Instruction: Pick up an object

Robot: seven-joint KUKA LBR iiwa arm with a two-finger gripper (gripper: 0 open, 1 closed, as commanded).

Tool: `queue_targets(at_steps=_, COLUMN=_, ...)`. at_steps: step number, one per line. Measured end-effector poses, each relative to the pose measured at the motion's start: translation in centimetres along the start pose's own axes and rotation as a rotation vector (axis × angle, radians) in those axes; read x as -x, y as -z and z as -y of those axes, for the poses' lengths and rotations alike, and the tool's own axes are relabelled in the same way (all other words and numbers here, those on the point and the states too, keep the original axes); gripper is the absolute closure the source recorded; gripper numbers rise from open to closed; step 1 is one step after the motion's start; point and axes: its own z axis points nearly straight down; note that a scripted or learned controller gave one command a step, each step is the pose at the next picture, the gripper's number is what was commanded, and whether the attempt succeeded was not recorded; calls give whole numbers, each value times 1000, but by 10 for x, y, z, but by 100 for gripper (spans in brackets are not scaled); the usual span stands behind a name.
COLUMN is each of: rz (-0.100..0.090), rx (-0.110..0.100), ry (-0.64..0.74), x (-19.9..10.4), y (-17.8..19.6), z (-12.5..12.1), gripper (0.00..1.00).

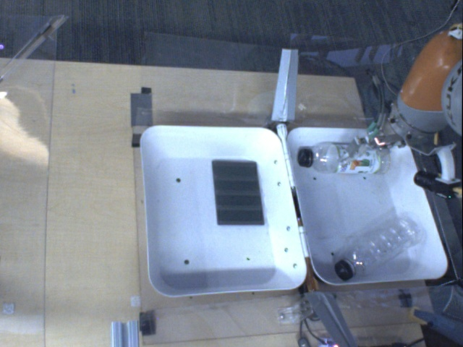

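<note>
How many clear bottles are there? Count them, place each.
2. The first bottle lies along the right bin's far side; the second bottle lies slanted at its near side. None looks hidden.

Arm (pixel 428 78): seen at the view's 2 o'clock; a rounded body with a smooth shell.
Orange band (pixel 425 67): glossy and dome-shaped, the brightest part of the arm.
Grey shell (pixel 454 96): pale grey, on the band's 3 o'clock side.
Wrist ring (pixel 414 116): grey collar along the band's 6 o'clock edge.
Cable (pixel 423 36): thin and dark, arching off toward 10 o'clock.
Claw (pixel 376 140): small, pale metal with tiny green and red flecks; finer detail is blurred.
</note>
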Motion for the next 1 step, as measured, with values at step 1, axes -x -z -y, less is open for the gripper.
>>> queue_targets(at_steps=1, rz=6, rx=10, ry=125, x=-3, y=-2, z=-4, gripper=0)
